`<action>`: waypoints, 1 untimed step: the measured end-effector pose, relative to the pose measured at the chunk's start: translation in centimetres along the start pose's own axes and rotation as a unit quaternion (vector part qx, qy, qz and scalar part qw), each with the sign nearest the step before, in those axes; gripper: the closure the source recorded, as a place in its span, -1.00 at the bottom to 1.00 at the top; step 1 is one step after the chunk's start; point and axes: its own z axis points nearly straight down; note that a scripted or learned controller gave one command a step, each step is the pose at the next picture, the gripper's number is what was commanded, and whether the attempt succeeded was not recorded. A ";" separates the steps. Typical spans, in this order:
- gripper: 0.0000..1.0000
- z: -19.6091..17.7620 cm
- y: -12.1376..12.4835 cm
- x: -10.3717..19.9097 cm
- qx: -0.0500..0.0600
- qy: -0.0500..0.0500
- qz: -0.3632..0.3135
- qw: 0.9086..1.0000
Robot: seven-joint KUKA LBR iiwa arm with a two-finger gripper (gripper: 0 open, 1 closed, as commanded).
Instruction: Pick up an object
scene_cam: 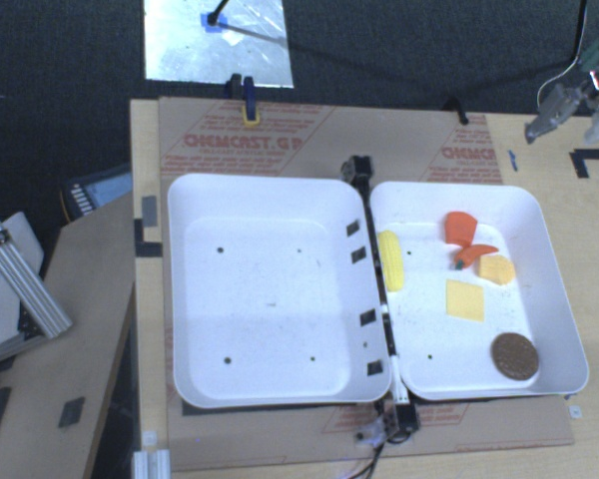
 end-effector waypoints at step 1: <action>-1.00 -5.5 -5.1 -5.7 0.001 -0.001 0.002 1.000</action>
